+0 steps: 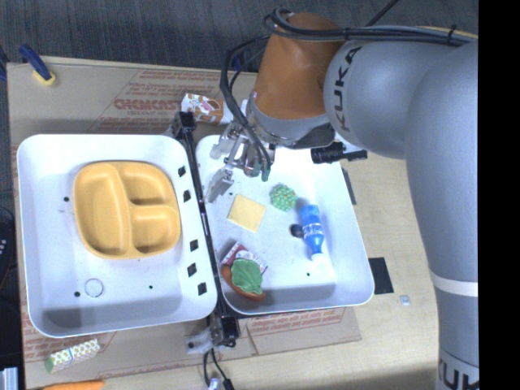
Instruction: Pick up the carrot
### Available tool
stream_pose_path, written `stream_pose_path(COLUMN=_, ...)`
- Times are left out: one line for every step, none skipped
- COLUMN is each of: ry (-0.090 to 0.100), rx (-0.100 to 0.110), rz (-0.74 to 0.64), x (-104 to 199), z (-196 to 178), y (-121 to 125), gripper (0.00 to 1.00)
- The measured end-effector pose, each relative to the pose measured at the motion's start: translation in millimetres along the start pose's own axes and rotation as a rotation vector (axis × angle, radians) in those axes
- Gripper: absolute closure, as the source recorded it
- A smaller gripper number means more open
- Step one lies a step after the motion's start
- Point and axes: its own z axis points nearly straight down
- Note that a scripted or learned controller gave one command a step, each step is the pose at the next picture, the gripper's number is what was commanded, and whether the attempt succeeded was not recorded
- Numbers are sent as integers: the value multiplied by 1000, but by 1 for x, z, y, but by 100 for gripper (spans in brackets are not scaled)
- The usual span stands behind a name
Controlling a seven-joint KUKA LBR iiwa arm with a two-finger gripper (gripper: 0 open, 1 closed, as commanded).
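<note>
Camera view: gripper hangs over the right bin's far-left part, fingers apart, holding nothing. Beside it lies cheese; the carrot sits well apart in the near-left corner, under a green leaf.

yellow tray, blue bottle, green-topped orange carrot

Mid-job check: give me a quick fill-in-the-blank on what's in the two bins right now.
The yellow divided tray lies in the ____ bin.
The blue bottle lies in the ____ bin.
The yellow square lies between the gripper and the ____ at the bin's near edge.

Missing: left; right; carrot
</note>
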Motion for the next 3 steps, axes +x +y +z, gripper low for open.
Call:
stream_pose_path(ry=-1, rx=0, rz=-81, x=-18, z=-10, y=31, gripper=0)
stream_pose_path(ry=3, rx=1, rz=-275, x=-8, z=0, y=59, gripper=0)
stream_pose_path(ry=-3, rx=-1, rz=-441, x=-18, z=-1, y=53, gripper=0)
